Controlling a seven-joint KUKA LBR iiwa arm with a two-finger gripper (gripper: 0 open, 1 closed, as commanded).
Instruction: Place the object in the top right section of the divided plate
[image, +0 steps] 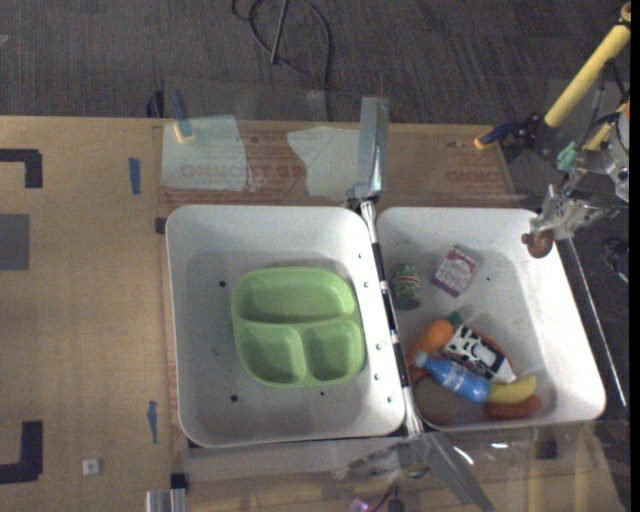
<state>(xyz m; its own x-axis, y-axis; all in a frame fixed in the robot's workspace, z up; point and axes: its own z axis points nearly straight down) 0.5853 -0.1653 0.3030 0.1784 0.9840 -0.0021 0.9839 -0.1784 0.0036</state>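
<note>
green divided plate (298, 325) sits in the middle of the left bin (190, 300) - one long section up top, two smaller ones below. the hand (546, 232) is way over at the far right corner of the right bin (565, 330), above the rim, with a small brownish blob (538, 243) right at its tip. honestly can't tell if it's clenched on that or released - too blurry. the rest is piled low in the right bin: orange carrot (432, 340), black-and-white carton (475, 350), blue bottle (455, 378), banana (512, 390). a dark can (405, 285) and a pink box (456, 270) sit further up.
</note>
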